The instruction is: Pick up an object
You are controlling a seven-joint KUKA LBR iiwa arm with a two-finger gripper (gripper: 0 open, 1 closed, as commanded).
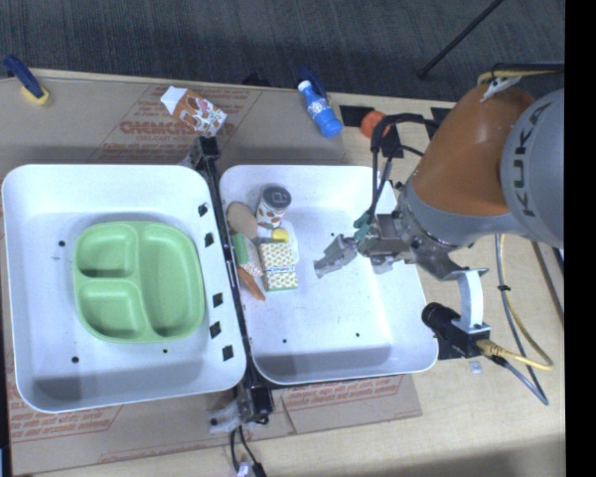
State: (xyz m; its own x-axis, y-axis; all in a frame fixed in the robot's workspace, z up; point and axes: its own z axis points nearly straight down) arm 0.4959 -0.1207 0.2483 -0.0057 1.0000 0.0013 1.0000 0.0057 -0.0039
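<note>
— At the near edge of the bench, what is seen first?

— Brown cardboard point(338, 405) is seen laid under the two white bins, and a black clamp point(246, 403) is fixed at the seam between them. A black fitting with a yellow cable point(507, 351) is seen just off the right bin's near right corner.

— And inside the bins?

— The left bin point(30, 366) is occupied by a green divided plate point(139, 281), set flat near its middle. In the right bin point(377, 356) a small cluster is gathered against the left wall: a patterned yellow-green box point(279, 264), an orange carrot-like piece point(250, 282) beside it, a tan spoon-shaped piece point(241, 219) and a small round can point(273, 203) at the far end of the group.

— Where is the gripper placed?

— The gripper point(334, 255) is held over the right bin's bare floor, right of the cluster and apart from it. Its fingers point(326, 263) are seen slightly parted, and nothing is gripped between them. The grey arm with its orange band point(467, 157) is reached in from the right.

— Farther back?

— Beyond the bins a blue bottle point(320, 109), a small printed carton point(194, 112) and, at the far left corner, a blue-and-yellow clip point(25, 79) are laid on the cardboard.
</note>
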